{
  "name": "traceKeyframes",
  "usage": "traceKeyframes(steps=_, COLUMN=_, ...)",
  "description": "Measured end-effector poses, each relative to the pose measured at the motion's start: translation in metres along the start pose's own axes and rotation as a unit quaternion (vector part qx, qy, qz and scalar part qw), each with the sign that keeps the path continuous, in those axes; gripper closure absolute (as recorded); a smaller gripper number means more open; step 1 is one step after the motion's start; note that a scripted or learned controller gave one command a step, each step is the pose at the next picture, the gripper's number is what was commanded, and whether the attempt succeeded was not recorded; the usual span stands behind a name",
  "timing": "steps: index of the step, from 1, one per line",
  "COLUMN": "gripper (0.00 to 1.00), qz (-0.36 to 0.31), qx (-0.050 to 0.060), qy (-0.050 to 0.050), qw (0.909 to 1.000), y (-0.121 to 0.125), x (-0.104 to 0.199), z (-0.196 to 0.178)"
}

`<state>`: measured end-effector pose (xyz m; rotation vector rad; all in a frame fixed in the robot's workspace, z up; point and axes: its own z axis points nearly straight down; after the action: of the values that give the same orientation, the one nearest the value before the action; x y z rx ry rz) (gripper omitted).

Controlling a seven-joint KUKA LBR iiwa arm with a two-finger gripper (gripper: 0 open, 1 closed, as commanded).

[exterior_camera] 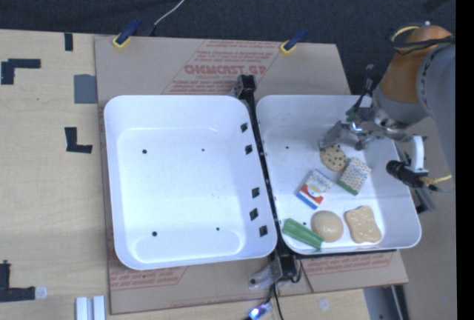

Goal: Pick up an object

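One cookie [334,158] just below tool [342,135]; tool's grip state unclear.

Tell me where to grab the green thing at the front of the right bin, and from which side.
Judging by its pose, grip the green piece across its narrow width near the middle, coming straight down from above. It lies flat and elongated, slanting along the bin's front wall, with the round tan item close beside it, so a sideways approach looks cramped.

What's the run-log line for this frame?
gripper: above cookie | hold: none seen | right bin: five items | left bin: no items
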<state>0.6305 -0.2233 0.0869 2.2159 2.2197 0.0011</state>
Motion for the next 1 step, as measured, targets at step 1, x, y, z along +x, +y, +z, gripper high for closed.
traceKeyframes(steps=1, gripper=0.0, qz=-0.001, qx=0.0, qy=0.001, qw=1.0, y=0.0399, x=0.0107, z=0.0014)
